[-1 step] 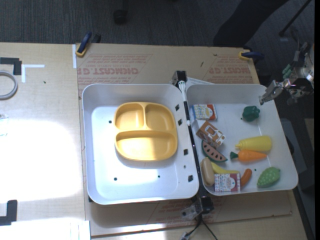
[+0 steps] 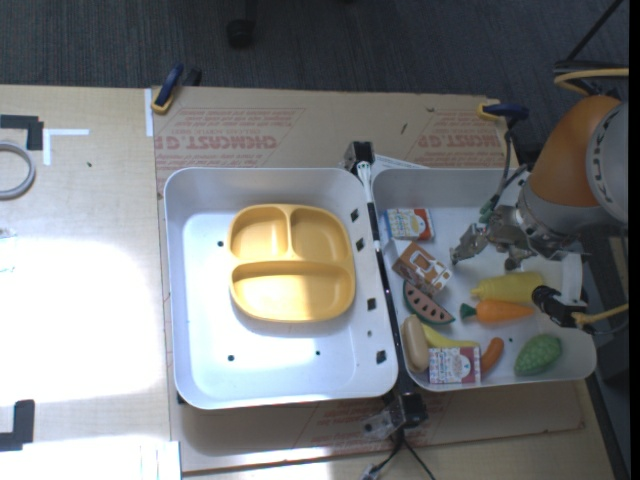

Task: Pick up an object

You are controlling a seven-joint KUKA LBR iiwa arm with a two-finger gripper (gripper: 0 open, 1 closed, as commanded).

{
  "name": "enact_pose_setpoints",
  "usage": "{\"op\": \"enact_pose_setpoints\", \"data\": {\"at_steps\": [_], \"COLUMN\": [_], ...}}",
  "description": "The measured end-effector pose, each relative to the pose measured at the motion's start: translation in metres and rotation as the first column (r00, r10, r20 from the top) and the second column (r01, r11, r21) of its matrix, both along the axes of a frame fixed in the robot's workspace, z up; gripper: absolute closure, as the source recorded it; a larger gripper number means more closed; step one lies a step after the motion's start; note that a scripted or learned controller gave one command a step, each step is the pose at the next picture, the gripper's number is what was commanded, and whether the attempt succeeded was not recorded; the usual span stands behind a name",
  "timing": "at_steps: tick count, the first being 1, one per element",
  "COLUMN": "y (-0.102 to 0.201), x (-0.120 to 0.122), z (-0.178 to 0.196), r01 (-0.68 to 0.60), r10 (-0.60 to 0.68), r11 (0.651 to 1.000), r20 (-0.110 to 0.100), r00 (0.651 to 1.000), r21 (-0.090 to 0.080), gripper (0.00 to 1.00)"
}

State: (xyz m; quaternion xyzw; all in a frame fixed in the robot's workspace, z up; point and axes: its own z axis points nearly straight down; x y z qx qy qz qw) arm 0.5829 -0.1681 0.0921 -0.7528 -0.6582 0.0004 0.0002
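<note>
Toy food is crowding the right bin point(image 2: 480, 183), and any piece of it would serve as the object I am being asked to lift. The nearest candidates are lying just below my gripper point(image 2: 478, 245): a yellow corn cob point(image 2: 508, 287) and, touching its lower edge, an orange carrot point(image 2: 503, 311) with a green stub. Both are looking like hollow plastic, light and stiff, smooth enough to slip, so I am judging the best hold to be across the middle of the rounded body rather than at a tapered end.

I am hanging over the upper right part of that bin with my fingers spread and nothing between them, reaching in from the right.

Further out, a brown patterned carton point(image 2: 421, 267) is lying tilted near the bin's middle, a small white and red carton point(image 2: 408, 224) is sitting toward the top left corner, and a watermelon slice point(image 2: 429, 306) is resting below the brown one. Along the bottom edge a second red and white carton point(image 2: 453, 365), a small orange piece point(image 2: 493, 354) and a bumpy green fruit point(image 2: 538, 354) are lined up. The cartons, flat-sided, would probably be gripping more surely than the rounded pieces.

In the left bin point(image 2: 200, 298), a yellow divided plate point(image 2: 292, 263) is lying alone.
</note>
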Motion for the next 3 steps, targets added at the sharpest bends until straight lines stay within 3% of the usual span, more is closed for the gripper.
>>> {"op": "enact_pose_setpoints", "data": {"at_steps": [1,2,3], "y": [0.027,0.026,0.059], "x": [-0.105,-0.104,-0.104], "z": [0.0,0.01,0.152], "r01": [0.004,0.008,0.166], "r10": [-0.004,-0.008,-0.166], "r11": [1.0,1.0,0.986], "r20": [0.001,0.003,0.003], "r00": [1.0,1.0,0.986], "r21": [0.001,-0.001,-0.001], "gripper": [0.0,1.0,1.0]}}
